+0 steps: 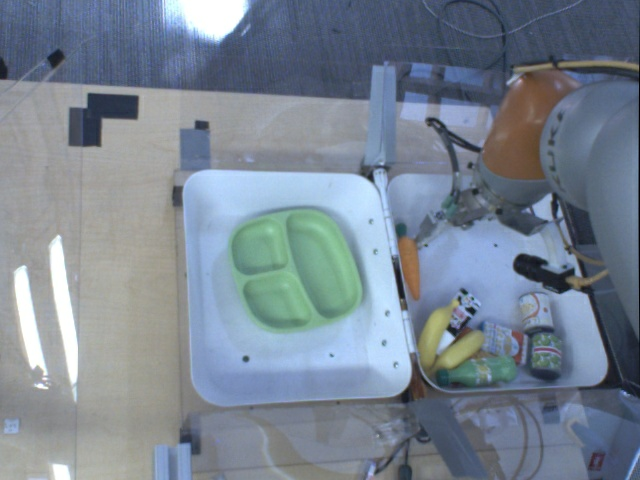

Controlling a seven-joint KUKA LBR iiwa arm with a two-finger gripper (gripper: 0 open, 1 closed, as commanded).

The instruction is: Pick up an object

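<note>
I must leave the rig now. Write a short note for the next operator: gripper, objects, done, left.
Gripper: over the right bin's upper left part, nothing seen in it; jaws unclear.
Right bin: carrot along the left wall; bananas, green bottle, can and small packages near the front.
Left bin: green divided plate.
Done: nothing picked.
Left: grasp and lift one object.

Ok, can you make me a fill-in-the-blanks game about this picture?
1. The light green divided plastic plate lies in the ___ white bin.
2. The plate has ___ compartments.
3. The long orange carrot lies along the right bin's ___ wall.
4. Two yellow bananas lie in the ___ bin.

Missing words: left; three; left; right
</note>
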